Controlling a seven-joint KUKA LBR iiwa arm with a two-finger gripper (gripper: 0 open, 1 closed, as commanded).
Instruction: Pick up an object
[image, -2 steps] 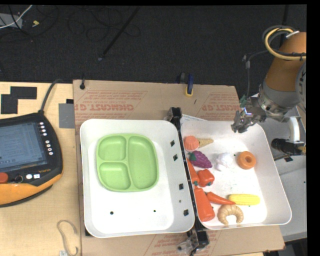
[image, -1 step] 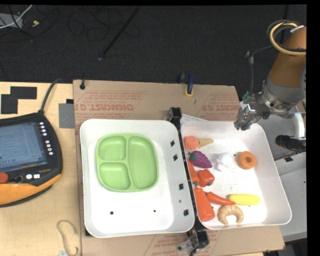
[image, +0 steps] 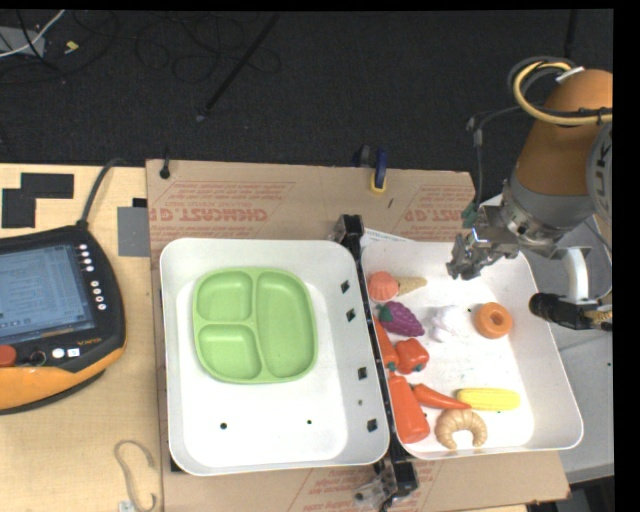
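The right bin (image: 545, 395) holds several toy foods: an orange donut (image: 493, 320), purple grapes (image: 401, 319), a red pepper (image: 411, 354), an ice cream cone (image: 392, 286), a carrot (image: 407, 408), a yellow corn cob (image: 488, 399), a croissant (image: 461, 428) and a small white piece (image: 442, 321). My gripper (image: 467, 258) hangs over the bin's far edge, above and left of the donut. I see nothing between its dark fingers.
A green divided plate (image: 254, 326) lies in the left bin (image: 200, 420). A teach pendant (image: 50, 310) rests on the bench at far left. A blue clamp (image: 379, 172) stands at the cardboard's back edge. A black clip bar (image: 365, 340) joins the bins.
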